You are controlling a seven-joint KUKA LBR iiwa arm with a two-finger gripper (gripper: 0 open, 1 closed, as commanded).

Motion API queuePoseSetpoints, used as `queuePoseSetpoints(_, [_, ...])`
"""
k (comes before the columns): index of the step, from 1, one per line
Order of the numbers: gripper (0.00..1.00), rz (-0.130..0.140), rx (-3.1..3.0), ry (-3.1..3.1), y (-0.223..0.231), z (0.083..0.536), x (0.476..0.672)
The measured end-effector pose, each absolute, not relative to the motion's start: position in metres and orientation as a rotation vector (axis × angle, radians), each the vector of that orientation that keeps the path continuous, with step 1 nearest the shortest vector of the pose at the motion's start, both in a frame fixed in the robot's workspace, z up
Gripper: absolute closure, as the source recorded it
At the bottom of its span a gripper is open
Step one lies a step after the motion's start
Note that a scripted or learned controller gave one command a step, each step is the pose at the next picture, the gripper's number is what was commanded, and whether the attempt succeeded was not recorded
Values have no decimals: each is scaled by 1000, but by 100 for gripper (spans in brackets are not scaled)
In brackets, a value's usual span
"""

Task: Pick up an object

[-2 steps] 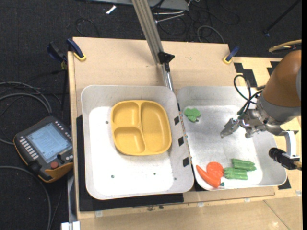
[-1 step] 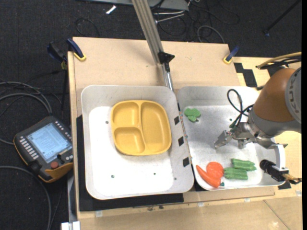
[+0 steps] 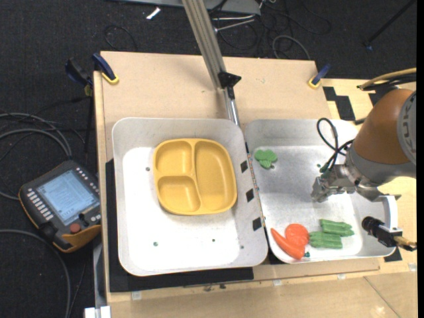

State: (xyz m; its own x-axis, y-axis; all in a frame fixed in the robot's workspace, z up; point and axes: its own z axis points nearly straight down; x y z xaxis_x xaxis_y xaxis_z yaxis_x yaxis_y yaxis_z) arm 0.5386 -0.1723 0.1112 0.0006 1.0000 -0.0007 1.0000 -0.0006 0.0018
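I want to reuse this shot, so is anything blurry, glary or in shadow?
Camera view: even overhead light, soft shadows. The yellow plate and green pieces look sharp; the gripper is slightly soft; the right bin has a mild sheen.

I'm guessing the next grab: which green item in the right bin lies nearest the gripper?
The green bean pods near the bin's front edge, just below the gripper. The other green piece sits apart, near the bin's left wall.

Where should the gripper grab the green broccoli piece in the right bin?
Take the broccoli across its narrow middle, coming straight down. It lies flat and alone on the right bin floor, apart from the carrot and beans, so fingers likely fit either side.
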Motion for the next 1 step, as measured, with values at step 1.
queuePoseSetpoints(1, [100, 5, 2215, 2220, -173, 175, 539])
